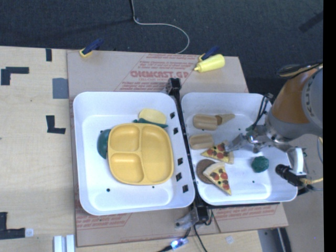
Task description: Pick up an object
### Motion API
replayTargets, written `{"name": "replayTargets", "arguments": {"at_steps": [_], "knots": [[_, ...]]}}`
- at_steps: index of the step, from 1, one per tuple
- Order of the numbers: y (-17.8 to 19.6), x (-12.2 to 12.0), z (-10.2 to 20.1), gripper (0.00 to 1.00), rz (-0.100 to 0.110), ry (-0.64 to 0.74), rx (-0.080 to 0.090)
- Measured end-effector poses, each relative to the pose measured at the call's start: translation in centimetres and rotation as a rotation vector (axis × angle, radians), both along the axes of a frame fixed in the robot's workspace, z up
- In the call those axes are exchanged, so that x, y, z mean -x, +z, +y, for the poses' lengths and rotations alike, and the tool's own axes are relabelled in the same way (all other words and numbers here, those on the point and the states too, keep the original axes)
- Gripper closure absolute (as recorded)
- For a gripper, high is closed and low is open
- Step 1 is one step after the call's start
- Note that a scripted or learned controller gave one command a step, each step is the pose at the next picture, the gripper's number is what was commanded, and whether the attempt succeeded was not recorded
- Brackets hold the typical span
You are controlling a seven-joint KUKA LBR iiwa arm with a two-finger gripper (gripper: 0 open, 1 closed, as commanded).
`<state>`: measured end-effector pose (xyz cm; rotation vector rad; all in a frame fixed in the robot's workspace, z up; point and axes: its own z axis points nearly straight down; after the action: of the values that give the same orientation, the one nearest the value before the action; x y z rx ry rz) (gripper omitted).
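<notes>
The gripper [239, 142] sits low in the right bin [239, 100], its fingers apparently open and holding nothing, though the view is coarse here. The nearest object, a pizza slice [217, 152], lies just beside the fingertips at about 8 o'clock, its long axis running roughly 9 to 3 o'clock. A green object [259, 164] lies at 4 o'clock.

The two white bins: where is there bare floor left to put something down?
Left bin: bare strips along the near edge, below the yellow divided tray, and in the far-left corner. Right bin: bare at the near edge below the green ball and along the far wall. It is crowded at its middle-left, where the pizza slices, the wooden pieces and the end effector cluster.
</notes>
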<state>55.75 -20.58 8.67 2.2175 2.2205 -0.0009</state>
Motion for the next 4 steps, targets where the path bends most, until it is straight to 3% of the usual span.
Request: {"name": "replayTargets", "arguments": {"at_steps": [1, 3, 4], "knots": [[1.2, -0.2, 0.3, 1.0, -0.002, 0.002, -0.006], [11.8, -0.6, 0.0, 1.0, -0.001, 0.0, -0.002], [13.8, -0.6, 0.1, 1.0, 0.002, 0.0, -0.003]]}}
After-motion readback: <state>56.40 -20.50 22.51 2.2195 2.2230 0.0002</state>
